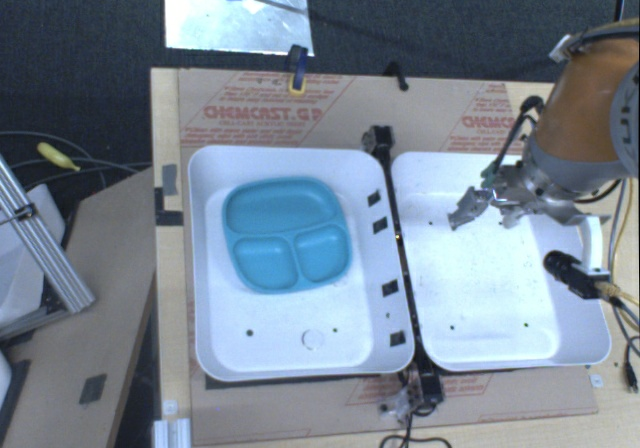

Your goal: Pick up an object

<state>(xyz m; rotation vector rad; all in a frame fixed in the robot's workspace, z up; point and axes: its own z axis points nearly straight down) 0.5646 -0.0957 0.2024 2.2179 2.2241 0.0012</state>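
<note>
**End effector far from the only object**

We see our end effector (487,208) over the right bin (500,336), near its back wall. Its fingers look spread apart, with nothing between them.

The only thing to pick is the blue tray (288,233). It lies flat in the left bin (215,336), well to the left of the end effector and beyond the divider (392,236) between the two bins. Under the end effector we see only white floor.

What could go wrong, in our judgement:
- If we descend here, the fingers close on nothing, because the tray is not below them.
- If we cross to the left too low, we may strike the divider.
- The tray is wide, flat and smooth. The fingers may not span it and could slip off its rim or only push it.

The tray's long axis seems to run from left to right, slightly turned. Its large compartment is at the back and the two small ones are at the front.
</note>
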